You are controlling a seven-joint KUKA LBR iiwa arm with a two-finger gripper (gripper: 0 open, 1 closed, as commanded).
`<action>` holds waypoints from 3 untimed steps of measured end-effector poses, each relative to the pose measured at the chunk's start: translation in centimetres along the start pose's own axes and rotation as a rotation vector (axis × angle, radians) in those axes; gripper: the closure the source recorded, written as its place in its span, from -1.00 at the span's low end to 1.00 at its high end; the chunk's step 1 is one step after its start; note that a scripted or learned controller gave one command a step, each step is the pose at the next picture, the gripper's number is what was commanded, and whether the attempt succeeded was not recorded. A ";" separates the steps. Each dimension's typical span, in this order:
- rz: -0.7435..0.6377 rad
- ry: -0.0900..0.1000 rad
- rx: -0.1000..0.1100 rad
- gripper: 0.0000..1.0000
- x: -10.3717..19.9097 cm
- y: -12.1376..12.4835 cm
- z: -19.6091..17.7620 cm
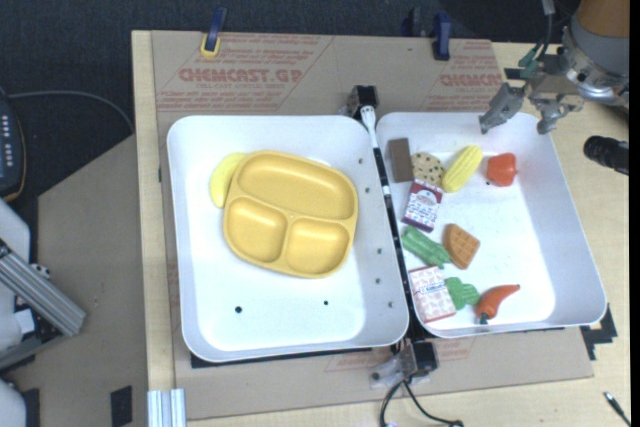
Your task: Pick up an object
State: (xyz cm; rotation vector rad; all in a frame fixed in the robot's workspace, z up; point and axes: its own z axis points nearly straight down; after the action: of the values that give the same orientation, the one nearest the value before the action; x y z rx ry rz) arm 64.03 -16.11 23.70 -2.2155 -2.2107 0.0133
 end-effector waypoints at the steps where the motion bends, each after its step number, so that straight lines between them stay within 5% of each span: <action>1: -0.002 -0.002 -0.014 -1.00 0.1 0.2 -0.9; 3: -0.003 -0.002 -0.013 -1.00 1.5 0.0 9.1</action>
State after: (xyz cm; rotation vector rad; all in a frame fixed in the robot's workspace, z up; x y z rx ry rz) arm 63.86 -14.61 14.60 -2.2196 -2.2213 0.0013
